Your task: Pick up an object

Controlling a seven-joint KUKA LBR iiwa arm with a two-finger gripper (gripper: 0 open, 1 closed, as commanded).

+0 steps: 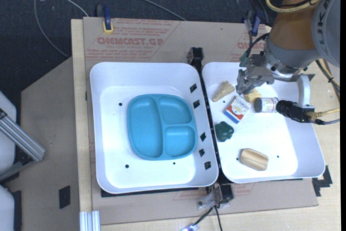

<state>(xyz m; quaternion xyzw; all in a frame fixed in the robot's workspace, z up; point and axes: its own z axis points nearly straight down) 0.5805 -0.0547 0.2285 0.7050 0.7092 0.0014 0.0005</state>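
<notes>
My gripper (245, 85) hangs low over the back of the right bin (303, 162). Just left of it lies a pale tan wedge (222, 91). A small red, white and blue box (237, 109) sits right below the gripper. Beside it, to the right, a small white bottle with a dark cap (265, 104) lies on its side. A bit of yellow-tan (253, 95) shows under the gripper's right edge; what it is I cannot tell. Further forward in the bin are a dark green lump (223, 130) and a tan bread-like roll (253, 159).
The left bin (108, 132) holds a blue divided plate (161, 126). A black divider with clips (203, 116) runs between the bins. The arm's orange band and grey wrist (294, 19) loom over the right bin's back right corner.
</notes>
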